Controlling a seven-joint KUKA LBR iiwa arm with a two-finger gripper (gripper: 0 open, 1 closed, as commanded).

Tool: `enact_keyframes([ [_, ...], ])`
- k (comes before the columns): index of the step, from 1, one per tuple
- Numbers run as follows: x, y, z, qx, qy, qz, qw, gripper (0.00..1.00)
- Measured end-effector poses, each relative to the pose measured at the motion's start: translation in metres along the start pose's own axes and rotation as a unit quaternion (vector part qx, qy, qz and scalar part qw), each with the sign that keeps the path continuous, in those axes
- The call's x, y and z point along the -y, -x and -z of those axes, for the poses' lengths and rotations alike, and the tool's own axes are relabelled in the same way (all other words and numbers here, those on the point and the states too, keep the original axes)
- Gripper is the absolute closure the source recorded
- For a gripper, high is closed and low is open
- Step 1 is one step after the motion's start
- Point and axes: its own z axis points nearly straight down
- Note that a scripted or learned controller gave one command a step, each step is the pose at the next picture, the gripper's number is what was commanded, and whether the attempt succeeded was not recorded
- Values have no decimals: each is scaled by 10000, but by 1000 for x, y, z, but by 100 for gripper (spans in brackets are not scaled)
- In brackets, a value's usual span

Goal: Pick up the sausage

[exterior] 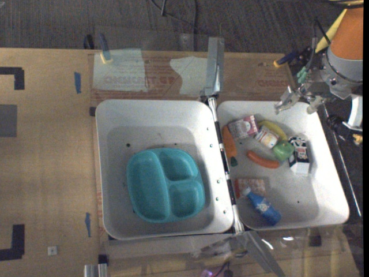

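Note:
The sausage (pixel 263 159) is a reddish-orange link lying flat near the middle of the right bin (pixel 323 203), just below a green toy (pixel 282 150). My gripper (pixel 300 103) hovers over the bin's far right corner, above and to the right of the sausage and well apart from it. Its fingers (pixel 285 104) are spread open with nothing between them.
Around the sausage lie an orange carrot (pixel 229 143), a pink packet (pixel 243 127), a small can (pixel 266 137), a banana (pixel 274 128) and a black-and-white carton (pixel 299 153). A blue bottle (pixel 264 208) lies nearer the front. The left bin (pixel 115 126) holds a teal divided tray (pixel 165 184).

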Motion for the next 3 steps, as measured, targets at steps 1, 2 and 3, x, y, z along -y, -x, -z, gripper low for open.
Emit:
enact_keyframes([
  [1,18,-13,12,1,-3,154,9999,0],
  [2,67,-3,-103,-1,-1,28,10000,0],
  [3,75,-24,-157,9,26,915,9958,0],
])
